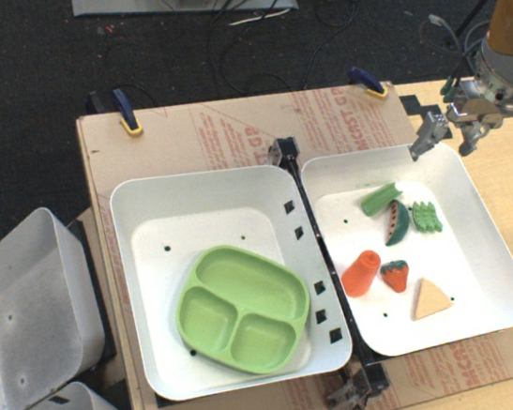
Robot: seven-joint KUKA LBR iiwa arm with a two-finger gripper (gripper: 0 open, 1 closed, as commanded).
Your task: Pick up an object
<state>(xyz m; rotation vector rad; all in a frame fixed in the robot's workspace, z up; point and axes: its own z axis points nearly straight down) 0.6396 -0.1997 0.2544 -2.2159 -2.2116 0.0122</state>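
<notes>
The right bin [485, 214] holds several small toys: a green pickle [380, 197], a watermelon slice [395, 223], a green leafy piece [426, 216], an orange cup [362, 273] on its side, a strawberry [395, 274] and a tan wedge [430, 299]. My gripper [447, 138] hangs over the bin's far right corner, beyond and to the right of the toys. It is open, its two fingers spread apart with nothing between them.
A green divided plate [243, 307] lies in the left bin [144, 215]. Blue-and-yellow clamps [127, 113] [368, 81] stand at the back of the board. Grey tubs [23, 298] sit off the bench to the left.
</notes>
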